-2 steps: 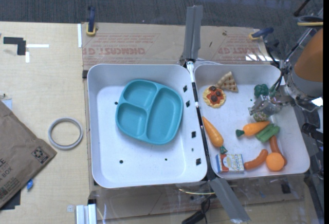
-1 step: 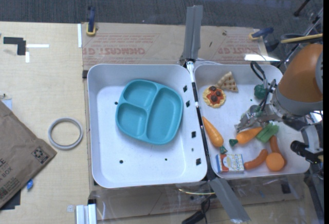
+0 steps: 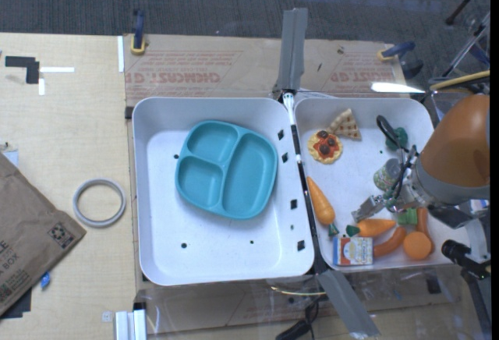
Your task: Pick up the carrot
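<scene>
Honestly, the two-finger gripper [image 3: 373, 207] is hard to read: metal fingers low in the right bin, mostly hidden under the grey and orange arm [image 3: 460, 147], so I cannot tell how far apart they are or whether they have hold of anything. Right white bin [image 3: 360, 107], lower right corner is crowded: small carrot-like orange piece with a green end [image 3: 374, 228] just below the fingertips, orange sausage-shaped piece [image 3: 391, 242], round orange ball [image 3: 418, 246], small printed carton [image 3: 353, 251]. Long orange carrot [image 3: 320, 201] lies by that bin's left wall, apart from the gripper, with bare floor to its right. Upper part holds a small round toy pizza [image 3: 325, 146], a waffle-patterned wedge [image 3: 345, 125] and a dark green-handled item [image 3: 392, 133], partly cut off by the arm. Left white bin [image 3: 148, 198] holds a teal three-compartment plate [image 3: 227, 169], open floor all around it.
</scene>
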Tool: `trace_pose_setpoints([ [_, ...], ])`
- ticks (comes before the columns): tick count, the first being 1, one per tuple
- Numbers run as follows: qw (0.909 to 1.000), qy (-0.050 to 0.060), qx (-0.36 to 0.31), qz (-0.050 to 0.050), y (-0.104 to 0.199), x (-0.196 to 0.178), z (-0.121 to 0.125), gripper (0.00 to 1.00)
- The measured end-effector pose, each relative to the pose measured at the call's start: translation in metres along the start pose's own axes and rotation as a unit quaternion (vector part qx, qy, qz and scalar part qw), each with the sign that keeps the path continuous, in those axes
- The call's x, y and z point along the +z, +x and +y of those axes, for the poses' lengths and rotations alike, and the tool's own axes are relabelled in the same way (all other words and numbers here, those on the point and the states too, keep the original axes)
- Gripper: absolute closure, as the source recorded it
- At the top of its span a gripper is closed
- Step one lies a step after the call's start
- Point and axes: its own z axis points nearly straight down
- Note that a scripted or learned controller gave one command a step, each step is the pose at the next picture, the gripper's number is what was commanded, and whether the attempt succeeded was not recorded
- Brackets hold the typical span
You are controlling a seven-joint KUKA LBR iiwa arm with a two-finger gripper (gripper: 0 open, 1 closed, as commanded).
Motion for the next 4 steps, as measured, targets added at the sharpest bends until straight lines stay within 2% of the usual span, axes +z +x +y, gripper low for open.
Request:
trace_pose_setpoints([
  [1, 0.9771, 0.008, -0.212, 0.007, 0.017, 0.005, -0.002, 0.0],
  [2, 0.9776, 0.007, -0.21, 0.007, 0.016, -0.004, -0.001, 1.0],
  [3, 0.9967, 0.011, -0.08, 0.006, 0.092, -0.095, 0.017, 1.0],
  [4, 0.9968, 0.011, -0.079, 0.006, 0.091, -0.095, 0.017, 0.0],
])
